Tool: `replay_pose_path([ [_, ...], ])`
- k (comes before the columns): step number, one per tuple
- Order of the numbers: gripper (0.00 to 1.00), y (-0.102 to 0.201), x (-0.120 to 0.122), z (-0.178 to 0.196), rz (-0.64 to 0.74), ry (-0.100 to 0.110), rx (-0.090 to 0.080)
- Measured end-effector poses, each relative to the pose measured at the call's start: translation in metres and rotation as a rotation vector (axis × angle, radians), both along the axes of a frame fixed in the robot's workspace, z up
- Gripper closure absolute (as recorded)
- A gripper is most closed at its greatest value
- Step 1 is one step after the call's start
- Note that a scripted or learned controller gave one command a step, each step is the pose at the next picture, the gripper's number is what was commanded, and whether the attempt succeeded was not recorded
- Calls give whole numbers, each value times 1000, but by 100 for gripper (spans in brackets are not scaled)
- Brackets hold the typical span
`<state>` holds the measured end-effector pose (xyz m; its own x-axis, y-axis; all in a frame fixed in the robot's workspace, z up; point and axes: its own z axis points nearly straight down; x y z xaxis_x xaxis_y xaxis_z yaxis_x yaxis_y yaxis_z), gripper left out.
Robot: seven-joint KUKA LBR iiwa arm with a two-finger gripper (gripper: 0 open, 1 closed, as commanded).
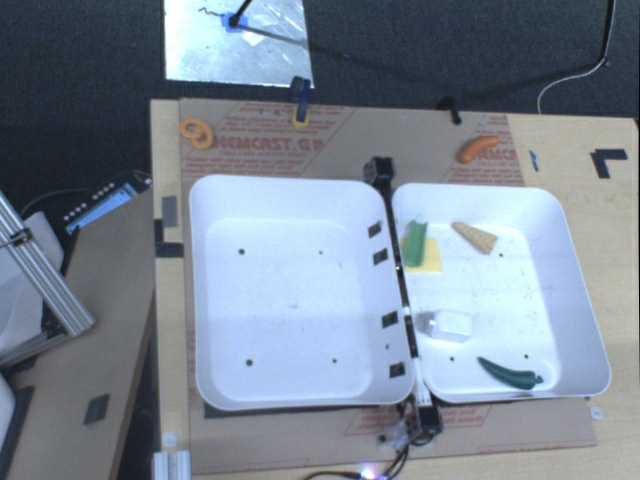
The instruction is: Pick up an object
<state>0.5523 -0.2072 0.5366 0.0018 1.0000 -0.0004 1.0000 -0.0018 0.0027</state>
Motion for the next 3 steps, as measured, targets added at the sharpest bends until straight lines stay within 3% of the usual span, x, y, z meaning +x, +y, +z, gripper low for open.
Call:
replay_pose_path([
  [1,100,1,10,-1,6,-1,-2],
  [2,100,2,85,-2,9,-2,-2],
  [3,100,2,117,-2,7,-2,-2],
])
